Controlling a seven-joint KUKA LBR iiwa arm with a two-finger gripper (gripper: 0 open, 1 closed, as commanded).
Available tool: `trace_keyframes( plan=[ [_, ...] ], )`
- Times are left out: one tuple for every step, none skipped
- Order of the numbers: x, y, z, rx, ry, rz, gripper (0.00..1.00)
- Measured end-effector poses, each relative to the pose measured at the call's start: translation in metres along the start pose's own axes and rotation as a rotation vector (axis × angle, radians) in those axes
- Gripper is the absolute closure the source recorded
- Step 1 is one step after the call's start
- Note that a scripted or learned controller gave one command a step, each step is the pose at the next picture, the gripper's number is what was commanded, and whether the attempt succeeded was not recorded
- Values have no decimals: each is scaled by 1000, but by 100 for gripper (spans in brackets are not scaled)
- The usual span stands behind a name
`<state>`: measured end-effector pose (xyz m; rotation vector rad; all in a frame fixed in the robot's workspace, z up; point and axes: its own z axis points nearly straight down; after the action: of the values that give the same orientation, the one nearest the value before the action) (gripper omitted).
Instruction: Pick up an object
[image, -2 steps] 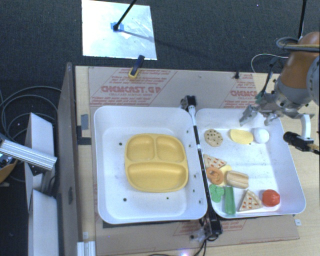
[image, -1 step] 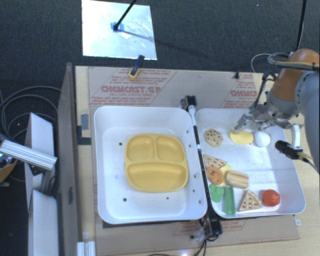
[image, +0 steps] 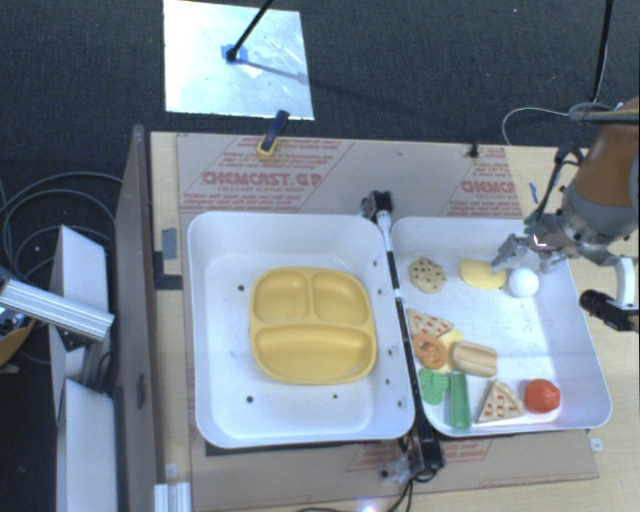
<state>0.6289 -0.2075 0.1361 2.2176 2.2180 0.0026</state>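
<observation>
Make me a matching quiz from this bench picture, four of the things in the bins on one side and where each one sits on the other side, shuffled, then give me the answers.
Things:
1. yellow divided plate
2. cookie
3. red tomato
4. white egg

Places:
A. near front right corner of the right bin
B. middle of the left bin
C. just under the gripper, at the back of the right bin
D. back left part of the right bin, close to the divider between bins

Pairs: 1-B, 2-D, 3-A, 4-C
</observation>
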Motion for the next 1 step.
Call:
trace_keyframes(
  plan=[
    [6, 41, 53, 5, 4, -5, 0]
  ],
)
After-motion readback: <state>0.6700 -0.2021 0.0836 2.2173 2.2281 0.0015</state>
